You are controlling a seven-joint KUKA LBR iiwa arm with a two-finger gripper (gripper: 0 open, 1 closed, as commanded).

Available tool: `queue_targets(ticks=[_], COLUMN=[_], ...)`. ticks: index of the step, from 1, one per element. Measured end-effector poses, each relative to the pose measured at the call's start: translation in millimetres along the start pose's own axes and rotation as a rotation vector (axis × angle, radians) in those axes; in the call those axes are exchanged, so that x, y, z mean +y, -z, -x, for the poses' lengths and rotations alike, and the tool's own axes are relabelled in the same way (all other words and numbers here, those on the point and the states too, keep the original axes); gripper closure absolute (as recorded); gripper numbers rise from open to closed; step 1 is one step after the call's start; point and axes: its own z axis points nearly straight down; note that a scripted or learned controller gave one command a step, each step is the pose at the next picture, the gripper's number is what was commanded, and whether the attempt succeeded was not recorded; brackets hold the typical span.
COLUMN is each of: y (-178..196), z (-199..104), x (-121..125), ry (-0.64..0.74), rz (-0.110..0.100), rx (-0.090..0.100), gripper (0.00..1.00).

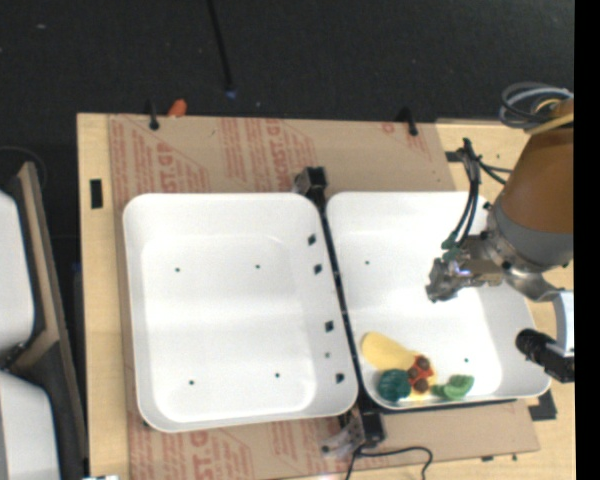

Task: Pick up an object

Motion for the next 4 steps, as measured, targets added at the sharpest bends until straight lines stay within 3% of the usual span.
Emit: queue_targets(ticks=[1, 4], y=[19, -5], z=[0, -161], x=[1, 25], ry=[-0.001, 0.003], rz=[-0.004, -0.008], rx=[0.000, 0.001], gripper=[1.00, 1.00])
